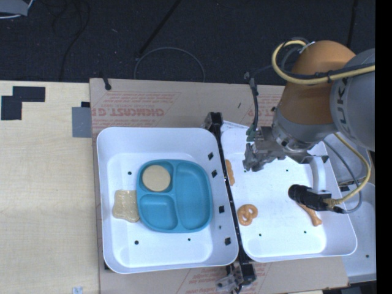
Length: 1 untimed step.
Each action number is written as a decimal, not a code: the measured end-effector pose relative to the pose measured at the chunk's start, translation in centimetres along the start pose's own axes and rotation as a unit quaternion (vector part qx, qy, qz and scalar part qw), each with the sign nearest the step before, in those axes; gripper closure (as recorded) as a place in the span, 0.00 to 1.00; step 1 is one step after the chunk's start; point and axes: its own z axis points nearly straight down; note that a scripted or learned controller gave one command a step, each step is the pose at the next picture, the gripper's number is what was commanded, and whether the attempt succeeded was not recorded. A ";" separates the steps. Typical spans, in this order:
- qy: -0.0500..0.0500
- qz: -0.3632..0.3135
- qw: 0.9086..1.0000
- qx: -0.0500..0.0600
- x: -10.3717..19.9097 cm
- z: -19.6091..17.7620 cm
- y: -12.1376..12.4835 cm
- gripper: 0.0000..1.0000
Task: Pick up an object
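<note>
Grey robot arm w/ an orange band reaches over the right-hand white bin [288,237]. Its gripper [252,162] hangs low near that bin's back corner, pointing down, prob. lined up for a drop. Can't tell from here whether it's spread or closed; nothing visibly caught in it.

Closest thing is a small orange strip [229,171], just beside the gripper and lying against the divider btwn the bins. Prob. awkward to grab there, w/ the wall in the way. A pretzel [247,214] lies near, toward the bench front from the gripper, out in the open, so likely the easier pick. An orange stick [313,216] sits further off, on the arm's side.

Across the divider, well apart from the gripper, is the left bin [122,250]. It holds a blue divided tray [184,207] w/ a round biscuit [155,177] in one compartment, and a pale bread piece [125,205] touching the tray's outer edge.

Nothing picked up yet, I'd say.
</note>
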 end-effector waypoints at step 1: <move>0.000 0.000 1.000 0.000 4.3 0.3 -0.5 1.00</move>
